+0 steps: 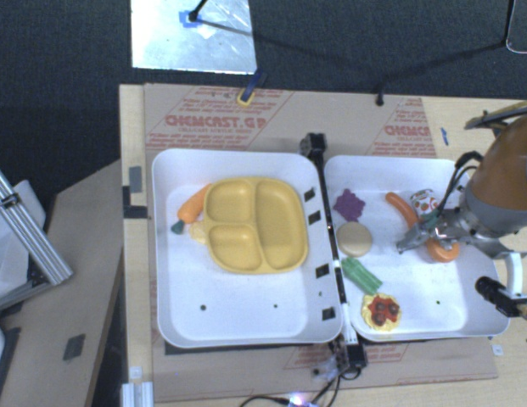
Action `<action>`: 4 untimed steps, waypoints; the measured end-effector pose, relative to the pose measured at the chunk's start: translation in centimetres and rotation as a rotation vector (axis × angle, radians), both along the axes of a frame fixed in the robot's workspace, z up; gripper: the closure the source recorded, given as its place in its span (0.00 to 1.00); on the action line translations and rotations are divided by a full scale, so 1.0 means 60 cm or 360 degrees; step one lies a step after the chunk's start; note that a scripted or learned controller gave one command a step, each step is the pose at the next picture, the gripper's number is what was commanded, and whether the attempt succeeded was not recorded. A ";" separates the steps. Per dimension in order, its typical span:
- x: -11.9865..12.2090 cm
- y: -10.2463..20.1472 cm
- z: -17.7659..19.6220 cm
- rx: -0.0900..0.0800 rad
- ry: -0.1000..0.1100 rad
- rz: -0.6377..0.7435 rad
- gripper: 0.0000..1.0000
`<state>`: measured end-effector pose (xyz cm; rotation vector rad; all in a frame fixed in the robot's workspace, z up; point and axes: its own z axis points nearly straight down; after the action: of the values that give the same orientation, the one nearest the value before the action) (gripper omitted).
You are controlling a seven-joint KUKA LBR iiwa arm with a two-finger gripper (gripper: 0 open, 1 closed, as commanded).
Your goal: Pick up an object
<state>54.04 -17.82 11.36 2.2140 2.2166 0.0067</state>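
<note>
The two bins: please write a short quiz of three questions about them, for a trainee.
1. True or false: the yellow tray lies in the left bin.
2. Which lies beside the tray's left edge? A) carrot B) purple piece C) green piece
3. Fill in: the gripper is over the ____ bin.

Key:
1. True.
2. A, the carrot; the purple piece and green piece lie in the right bin.
3. Right.

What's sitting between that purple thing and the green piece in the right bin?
In the camera view, a round beige disc lies between the purple toy and the green piece, near the right bin's left wall.
</note>
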 end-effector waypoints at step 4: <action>-0.002 0.086 0.198 0.0008 0.0011 0.0013 1.00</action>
<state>53.94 -12.68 23.23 2.2104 2.2317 0.0048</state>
